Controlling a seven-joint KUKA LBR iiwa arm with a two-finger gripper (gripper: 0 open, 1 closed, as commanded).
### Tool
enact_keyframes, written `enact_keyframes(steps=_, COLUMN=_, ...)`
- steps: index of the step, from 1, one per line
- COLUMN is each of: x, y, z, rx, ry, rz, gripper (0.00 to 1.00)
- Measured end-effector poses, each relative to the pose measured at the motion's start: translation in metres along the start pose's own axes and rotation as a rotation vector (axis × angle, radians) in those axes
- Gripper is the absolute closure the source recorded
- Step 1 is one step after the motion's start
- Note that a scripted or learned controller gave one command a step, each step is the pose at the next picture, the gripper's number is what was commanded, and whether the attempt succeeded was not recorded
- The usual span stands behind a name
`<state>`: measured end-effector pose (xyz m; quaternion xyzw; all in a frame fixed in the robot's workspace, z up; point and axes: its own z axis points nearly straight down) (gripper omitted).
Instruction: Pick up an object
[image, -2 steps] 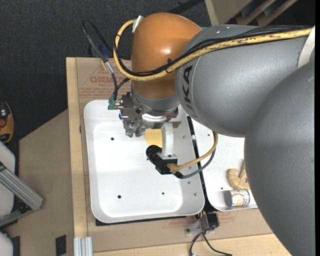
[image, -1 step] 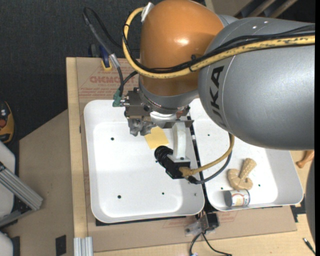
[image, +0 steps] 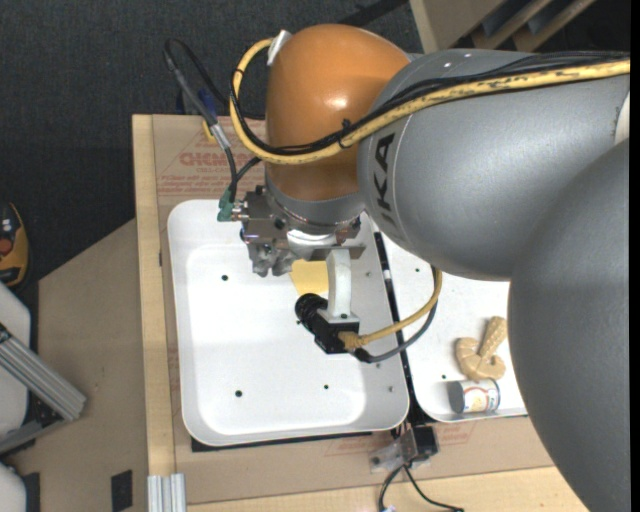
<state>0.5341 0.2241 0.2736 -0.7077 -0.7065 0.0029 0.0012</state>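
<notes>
Tool (image: 268, 258) low inside the smooth white left bin (image: 260, 400), centre of frame.
I see a flat pale-yellow piece (image: 310, 274) just beside it, partly hidden; I cannot tell whether the tool is apart or together. Right bin (image: 465, 315), lower right: a knobbly beige lump (image: 481, 350) and a small cylindrical tin (image: 472, 397).

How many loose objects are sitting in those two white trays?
3. A yellow piece in the left bin, partly under the arm; a tan knobbly piece and a small grey can in the right bin. The arm may hide more.
</notes>
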Motion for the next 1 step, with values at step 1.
enact_keyframes(steps=1, x=0.0005, y=-0.0295, z=-0.0537, rx=-0.009, ry=0.004, rz=-0.004, gripper=1.00)
